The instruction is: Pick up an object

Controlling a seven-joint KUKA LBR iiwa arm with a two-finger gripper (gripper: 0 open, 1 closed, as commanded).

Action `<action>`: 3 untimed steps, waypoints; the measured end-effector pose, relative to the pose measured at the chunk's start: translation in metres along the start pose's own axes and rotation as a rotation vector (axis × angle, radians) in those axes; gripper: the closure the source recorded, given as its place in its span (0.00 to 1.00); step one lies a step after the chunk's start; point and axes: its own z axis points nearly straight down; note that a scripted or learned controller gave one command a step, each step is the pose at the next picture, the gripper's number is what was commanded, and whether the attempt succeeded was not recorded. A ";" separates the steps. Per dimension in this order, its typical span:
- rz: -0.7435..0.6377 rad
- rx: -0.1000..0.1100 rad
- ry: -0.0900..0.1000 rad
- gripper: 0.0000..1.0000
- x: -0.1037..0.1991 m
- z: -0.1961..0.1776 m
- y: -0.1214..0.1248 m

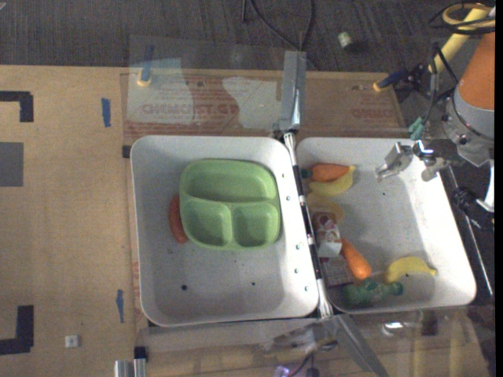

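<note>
My gripper (409,163) hangs over the far right part of the right bin (440,226). Its two fingers stand apart with nothing between them, so it is open. In that bin an orange carrot (330,170) lies on a yellow banana (334,184) at the far left corner. A small printed packet (327,231) sits by the left wall. Toward the front lie a second carrot (356,261), a second banana (410,268) and a green bottle (372,291) on its side. All of them lie apart from the gripper.
The left bin (212,289) holds a green divided plate (230,203), with a red-orange object (176,218) partly tucked under its left edge. A metal divider (302,210) separates the bins. Cables and a yellow tube (460,34) crowd the far right.
</note>
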 end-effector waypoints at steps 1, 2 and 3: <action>-0.015 -0.002 0.000 0.00 -0.008 0.188 -0.047; -0.011 -0.003 0.000 1.00 -0.010 0.180 -0.047; 0.009 -0.002 0.000 1.00 0.044 0.098 -0.018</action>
